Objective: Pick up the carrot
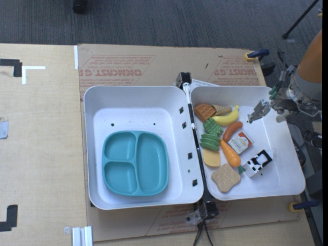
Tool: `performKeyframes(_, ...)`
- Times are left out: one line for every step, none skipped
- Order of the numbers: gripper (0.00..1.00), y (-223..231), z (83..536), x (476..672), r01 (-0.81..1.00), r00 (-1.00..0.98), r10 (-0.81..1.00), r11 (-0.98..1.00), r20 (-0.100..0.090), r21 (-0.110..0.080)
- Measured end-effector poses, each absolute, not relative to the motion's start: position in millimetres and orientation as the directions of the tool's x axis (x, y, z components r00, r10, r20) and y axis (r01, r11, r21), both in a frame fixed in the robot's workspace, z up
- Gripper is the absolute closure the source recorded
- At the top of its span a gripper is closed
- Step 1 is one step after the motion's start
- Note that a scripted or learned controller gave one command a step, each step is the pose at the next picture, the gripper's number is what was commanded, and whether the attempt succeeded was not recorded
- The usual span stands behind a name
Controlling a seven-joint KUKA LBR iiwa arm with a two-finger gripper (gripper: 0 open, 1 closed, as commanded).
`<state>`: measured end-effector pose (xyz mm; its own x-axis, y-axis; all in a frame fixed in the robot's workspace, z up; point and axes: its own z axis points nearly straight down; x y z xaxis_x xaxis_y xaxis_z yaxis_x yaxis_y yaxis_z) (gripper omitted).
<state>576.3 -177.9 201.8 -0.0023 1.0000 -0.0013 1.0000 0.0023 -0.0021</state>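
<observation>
The carrot (230, 153) is an orange cone that lies slantwise in the middle of the right bin (287, 181), its green end toward the lower right. It rests among other toy foods, beside a small red and white carton (240, 142). My gripper (258, 111) hangs over the upper right part of that bin, up and to the right of the carrot and well apart from it. Nothing shows in the gripper.
Around the carrot lie a banana (227, 118), a red sausage (231, 131), toast (204, 110), green vegetables (210, 135), a yellow slice (211, 158), a round cracker (225, 178) and a black-and-white block (258, 163). The left bin (92, 117) holds a teal divided plate (136, 163).
</observation>
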Motion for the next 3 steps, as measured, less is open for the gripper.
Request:
performKeyframes(0.00, -145, 91, 531.7, 0.996, 0.091, 0.996, -0.091, 0.000, -0.003)
performKeyframes(0.00, -100, 91, 492.2, 0.982, 0.190, 0.982, -0.190, 0.000, -0.004)
performKeyframes(0.00, -94, 91, 477.6, 0.880, 0.475, 0.880, -0.475, 0.000, -0.004)
